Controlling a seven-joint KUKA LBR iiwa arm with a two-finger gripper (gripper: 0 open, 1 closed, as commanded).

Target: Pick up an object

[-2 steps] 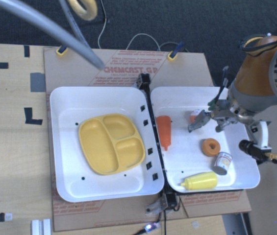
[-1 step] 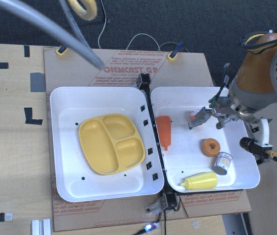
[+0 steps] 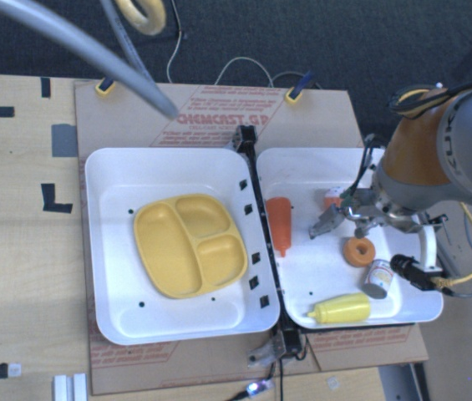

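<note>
Red lettering on the brown cardboard sheet (image 3: 219, 119) under the bins reads roughly "CHEMCAST GP", though the letters are small and partly cut off by the bin rims. The left bin (image 3: 106, 224) holds a yellow divided plate (image 3: 190, 245) with three compartments. I am reaching into the right bin (image 3: 302, 170), where my fingers (image 3: 326, 221) sit low over the white floor, and from this angle I cannot tell whether they are spread or closed; nothing shows between them. An orange carrot-shaped piece (image 3: 280, 224) lies along the bin's left side, near my tips but apart from them. An orange ring like a doughnut (image 3: 358, 251) rests just below my wrist, a small grey-capped jar (image 3: 377, 277) beside it, and a yellow squeeze bottle (image 3: 340, 310) lies on its side along the near wall.
</note>
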